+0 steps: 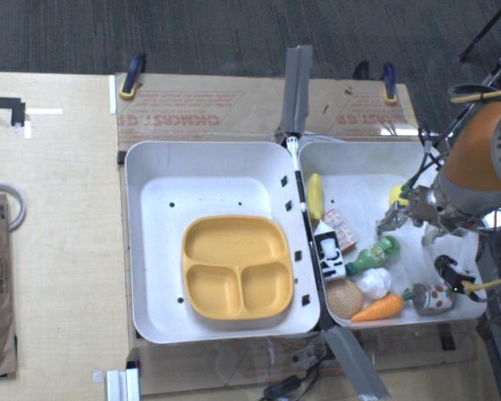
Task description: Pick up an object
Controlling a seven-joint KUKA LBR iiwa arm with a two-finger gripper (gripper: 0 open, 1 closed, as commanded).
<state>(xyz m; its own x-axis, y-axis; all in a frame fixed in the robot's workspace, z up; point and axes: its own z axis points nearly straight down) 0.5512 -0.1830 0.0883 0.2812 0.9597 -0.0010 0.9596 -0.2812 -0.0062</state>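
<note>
- Two white bins side by side: left bin (pixel 146 224) carrying a yellow divided plate (pixel 236 267) near its middle, with bare white floor all around it, widest along the far and left walls.
- Right bin (pixel 359 161) crowded along its near edge and left wall; far half and right-hand floor largely bare.
- Against the dividing wall: a yellow banana (pixel 315 195), then a small printed carton (pixel 337 229) with red markings too small to read, then a black-and-white card (pixel 330 256) with bold characters, not legible.
- At the near edge: round tan disc (pixel 344 297), orange carrot (pixel 377 307), white crumpled lump (pixel 372 282), green bottle (pixel 372 255), patterned pouch (pixel 432 298).
- Gripper (pixel 409 217) poised over the right bin's right half, beside a small yellow object (pixel 398 195); finger spread impossible to tell, nothing seen held.
- Cardboard sheet (pixel 209 107) behind the bins printed in red, upside down, roughly "CHEMCAST".
</note>
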